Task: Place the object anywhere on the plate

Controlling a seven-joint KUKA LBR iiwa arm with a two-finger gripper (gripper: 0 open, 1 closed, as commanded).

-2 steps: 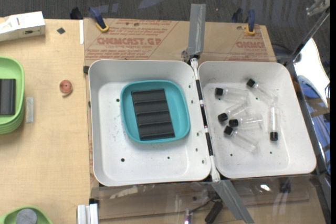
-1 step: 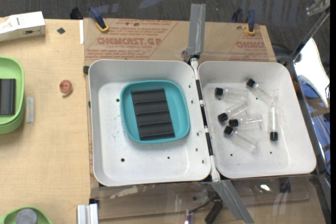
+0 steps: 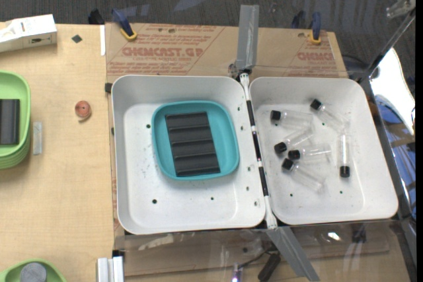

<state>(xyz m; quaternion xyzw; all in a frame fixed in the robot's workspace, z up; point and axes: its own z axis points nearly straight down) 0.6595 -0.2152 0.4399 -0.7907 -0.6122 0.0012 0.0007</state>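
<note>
Pale bench carries two white bins. Whether the jaws are open or closed cannot be told. Clear black-capped vials lie scattered in the right bin, none on the teal plate in the left bin. The pick looks not yet begun; next, single out one vial.

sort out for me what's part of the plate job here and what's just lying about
For the job:
- teal plate in the left bin, with a black ridged insert on it
- clear vials with black caps scattered in the right bin

Lying about:
- green tray at the left edge
- small red knob on the bench
- white box
</note>
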